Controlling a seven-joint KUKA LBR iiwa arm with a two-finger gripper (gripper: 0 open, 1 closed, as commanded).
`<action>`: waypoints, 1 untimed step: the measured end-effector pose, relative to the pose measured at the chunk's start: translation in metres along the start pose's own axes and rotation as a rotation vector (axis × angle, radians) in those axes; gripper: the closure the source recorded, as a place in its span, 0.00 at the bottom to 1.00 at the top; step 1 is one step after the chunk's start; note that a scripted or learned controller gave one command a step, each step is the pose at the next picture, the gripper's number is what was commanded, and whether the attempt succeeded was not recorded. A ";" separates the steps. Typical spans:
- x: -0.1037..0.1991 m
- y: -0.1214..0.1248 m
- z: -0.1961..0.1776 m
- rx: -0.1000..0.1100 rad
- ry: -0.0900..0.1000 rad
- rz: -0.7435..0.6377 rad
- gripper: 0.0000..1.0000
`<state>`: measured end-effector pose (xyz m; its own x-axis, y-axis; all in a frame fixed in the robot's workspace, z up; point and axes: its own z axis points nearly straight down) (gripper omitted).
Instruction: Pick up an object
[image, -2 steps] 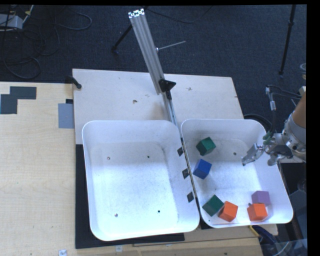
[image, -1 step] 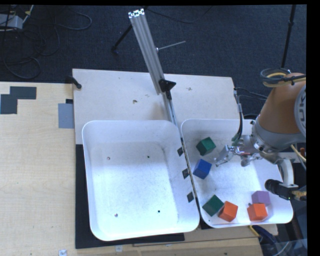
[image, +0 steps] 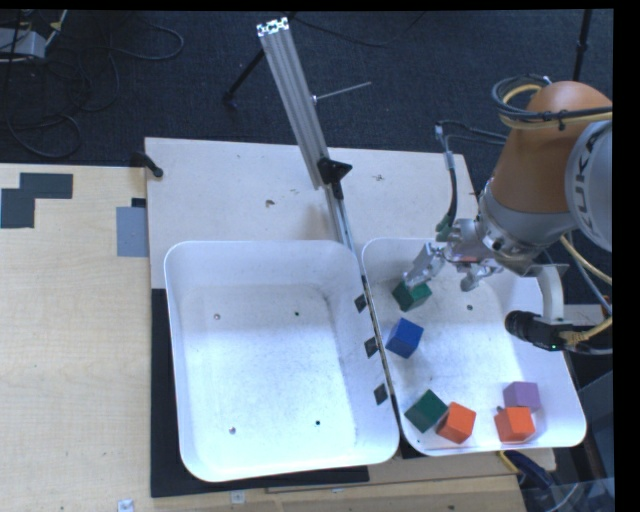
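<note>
My gripper (image: 443, 279) hangs over the upper part of the right bin (image: 560, 440), its two fingers spread apart and open. A small dark green block (image: 410, 294) lies right by the left fingertip (image: 420, 272), at the finger's outer side rather than between the two. Below it a blue cube (image: 404, 337) rests near the bin's left wall. Along the bin's front edge sit another green block (image: 427, 410), an orange cube (image: 457, 422), a second orange cube (image: 515, 424) and a purple cube (image: 521, 396).
The left bin (image: 200, 440) stands beside the right one, with a divider carrying black clips (image: 371, 346) between them. A slanted aluminium rail (image: 300, 110) rises behind the bins. A black cable fitting (image: 535, 327) juts over the right bin's right side.
</note>
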<state>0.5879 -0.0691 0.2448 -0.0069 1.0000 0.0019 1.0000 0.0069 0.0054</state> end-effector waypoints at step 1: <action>-0.032 0.028 0.079 0.015 -0.002 0.009 0.00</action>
<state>0.6168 -0.1004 0.1660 0.0015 1.0000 -0.0002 1.0000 -0.0016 -0.0092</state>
